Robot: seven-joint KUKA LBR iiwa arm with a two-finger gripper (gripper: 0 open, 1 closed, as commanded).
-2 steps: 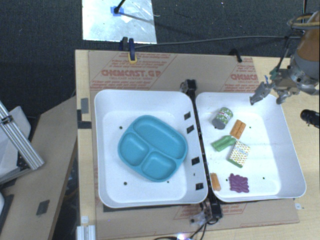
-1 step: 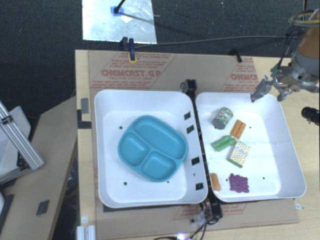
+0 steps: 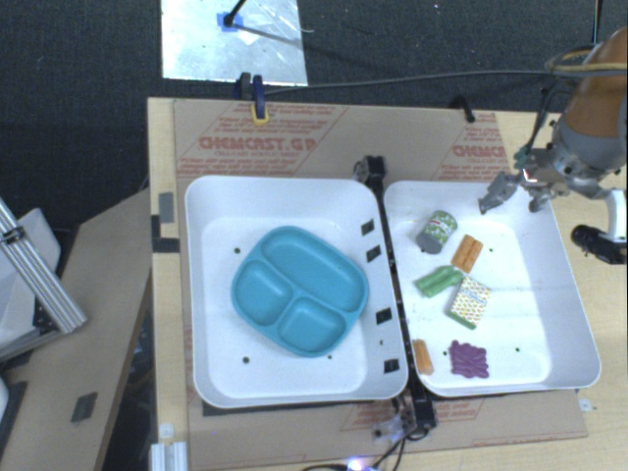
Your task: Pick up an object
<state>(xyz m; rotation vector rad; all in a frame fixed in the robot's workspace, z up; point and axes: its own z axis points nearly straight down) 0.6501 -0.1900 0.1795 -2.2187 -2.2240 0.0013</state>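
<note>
The right bin (image 3: 564, 263) held the loose things, all gathered in its left half. A small can (image 3: 436, 231) lay tipped on its side near the top, its long axis slanting up to the right, with a grey metal body and a green label. Just right of it an orange stick (image 3: 466, 253) lay ridged and oblong, pointing up and slightly right. Below those, a green piece (image 3: 437, 281), smooth and elongated, ran almost crosswise, its right end raised a little. Touching its lower right was a flat packet (image 3: 470, 302) with a fine speckled pattern, roughly square and turned on a slant. A bumpy purple cluster (image 3: 468, 359) sat near the front, and a short orange piece (image 3: 422, 355) lay upright along the left wall.

The gripper (image 3: 515, 189) hung over the bin's top right corner, above the rim, well apart from every object. Its two dark fingers stood spread, with nothing between them.

The left bin (image 3: 211, 209) carried a smooth blue plate (image 3: 299, 289) with three compartments, set at a slant.
</note>
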